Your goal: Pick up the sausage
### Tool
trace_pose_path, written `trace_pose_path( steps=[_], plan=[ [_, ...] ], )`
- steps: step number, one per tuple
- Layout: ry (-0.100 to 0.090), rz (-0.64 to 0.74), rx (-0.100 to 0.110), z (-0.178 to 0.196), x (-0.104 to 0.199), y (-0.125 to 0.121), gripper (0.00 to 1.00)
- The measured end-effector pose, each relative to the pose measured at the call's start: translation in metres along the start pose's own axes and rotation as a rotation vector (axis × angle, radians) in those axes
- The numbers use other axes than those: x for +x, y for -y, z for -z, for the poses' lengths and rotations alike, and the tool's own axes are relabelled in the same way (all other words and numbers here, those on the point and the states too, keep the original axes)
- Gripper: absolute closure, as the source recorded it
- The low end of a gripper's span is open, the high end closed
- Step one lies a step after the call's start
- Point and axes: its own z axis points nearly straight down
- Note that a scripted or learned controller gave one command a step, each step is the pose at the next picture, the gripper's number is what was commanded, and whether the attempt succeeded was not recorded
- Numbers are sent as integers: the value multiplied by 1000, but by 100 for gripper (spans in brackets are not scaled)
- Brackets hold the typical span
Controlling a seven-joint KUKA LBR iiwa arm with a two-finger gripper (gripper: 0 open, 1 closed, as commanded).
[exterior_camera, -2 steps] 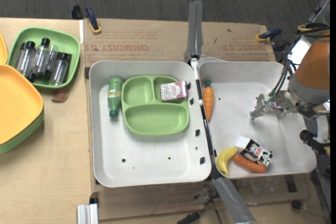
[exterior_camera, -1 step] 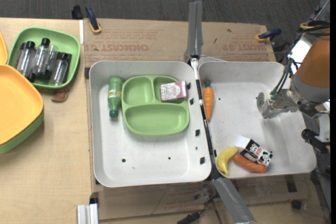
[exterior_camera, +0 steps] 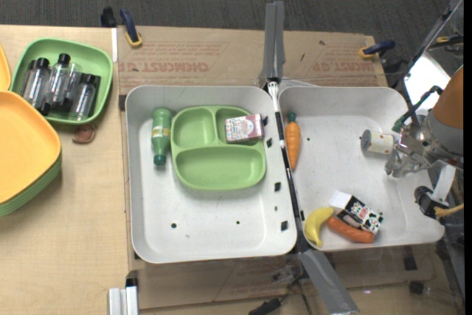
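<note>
— Looking for the sausage. Where?
— Lying flat near the front wall of the right bin, touching the yellow banana at one end, pressed against a black-and-white packet along its far side.
— And the gripper?
— Hanging over the right part of the same bin, just beside a white cylinder lying on its side, well apart from the sausage. Released or clenched: cannot tell.
— Anything else around?
— Carrot along that bin's left wall. Next door, in the left bin: green divided plate, pink carton in its upper right compartment, green bottle just beside the plate.
</note>
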Motion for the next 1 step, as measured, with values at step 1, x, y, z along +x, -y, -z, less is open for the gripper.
trace_pose_path(
  steps=[1],
  plan=[
    [0,-316,0,-11,50,-33,100]
  ],
)
